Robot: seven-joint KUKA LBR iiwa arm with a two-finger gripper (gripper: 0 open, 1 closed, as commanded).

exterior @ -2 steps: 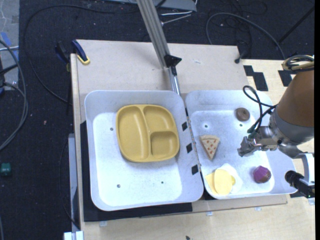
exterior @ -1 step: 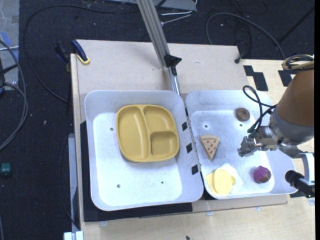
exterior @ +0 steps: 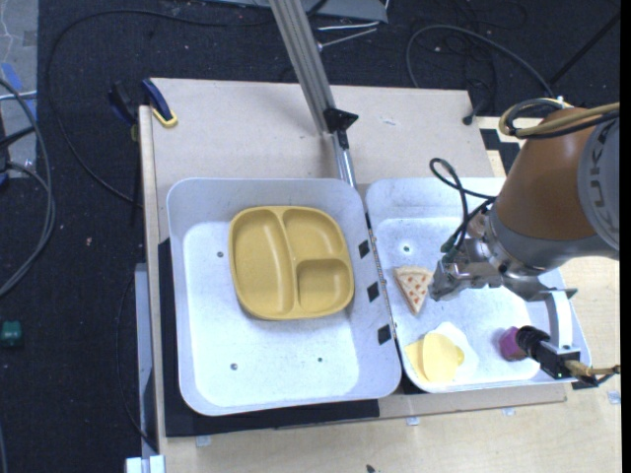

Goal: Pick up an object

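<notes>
Lying nearest to the camera, in the front part of the right bin (exterior: pixel 414 197): a pale yellow egg-like toy (exterior: pixel 435 356) close to the front wall, and to its right a small purple object (exterior: pixel 510 342), well apart from the egg, just beside some dark clamp hardware at the bin's corner. Slightly farther back, toward the bin's left side: a triangular waffle-patterned toy slice (exterior: pixel 412 288), flat on the bin floor, point toward the front. Just to the right of the slice, low over the bin floor: the claw (exterior: pixel 449 280), reaching in from the grey and orange arm (exterior: pixel 552 190) on the right; nothing visible between its fingers, and cannot tell whether wide or narrow, too dark and too small. In the left bin (exterior: pixel 266 387), well apart from the claw: a yellow divided plate (exterior: pixel 291 261) with three compartments, nothing in them. Beyond both bins: bare tan counter (exterior: pixel 256 126), a slanting metal pole (exterior: pixel 306 57) rising from between the bins, then black floor with cables.
</notes>
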